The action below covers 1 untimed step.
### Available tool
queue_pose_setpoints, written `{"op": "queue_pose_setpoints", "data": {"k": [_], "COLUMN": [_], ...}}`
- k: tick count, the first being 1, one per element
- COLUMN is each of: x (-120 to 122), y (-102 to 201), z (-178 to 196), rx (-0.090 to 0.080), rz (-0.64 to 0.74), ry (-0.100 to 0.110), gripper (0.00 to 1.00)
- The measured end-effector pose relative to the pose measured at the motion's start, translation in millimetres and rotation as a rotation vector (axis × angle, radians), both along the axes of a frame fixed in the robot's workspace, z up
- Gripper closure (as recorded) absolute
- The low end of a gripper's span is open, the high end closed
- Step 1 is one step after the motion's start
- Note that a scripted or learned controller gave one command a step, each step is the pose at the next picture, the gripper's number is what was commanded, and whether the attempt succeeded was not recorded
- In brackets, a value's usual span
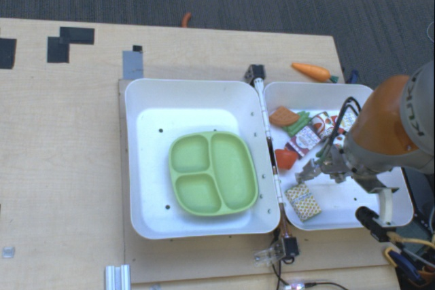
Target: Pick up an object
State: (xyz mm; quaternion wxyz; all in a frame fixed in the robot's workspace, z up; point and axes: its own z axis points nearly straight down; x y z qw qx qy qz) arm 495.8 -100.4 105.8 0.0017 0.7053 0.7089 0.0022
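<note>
The right bin [401, 210] holds several small items. A patterned yellow-and-white block [304, 202] lies near its front left corner. A red piece [286, 158] sits by the left wall, with a white-and-red packet [305, 138] just behind it. Further back are an orange-brown piece [284, 117], a green piece [299, 125] beside it, and another packet [327, 123]. My gripper [311, 170] hangs low over the middle of this bin, just right of the red piece and just behind the patterned block. I see nothing held in it.
The left bin [146, 146] bears a light green divided plate [214, 173]. An orange carrot [311, 70] lies on the bench behind the right bin. The arm's orange band [387, 122] covers the bin's right side. Dark patches mark the bench's far left.
</note>
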Motion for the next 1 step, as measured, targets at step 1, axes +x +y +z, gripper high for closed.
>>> {"op": "queue_pose_setpoints", "data": {"k": [1], "x": [-6.4], "y": [10.7], "z": [-21.0], "rx": [-0.005], "rz": [-0.006], "ry": [-0.002], "gripper": [0.0]}}
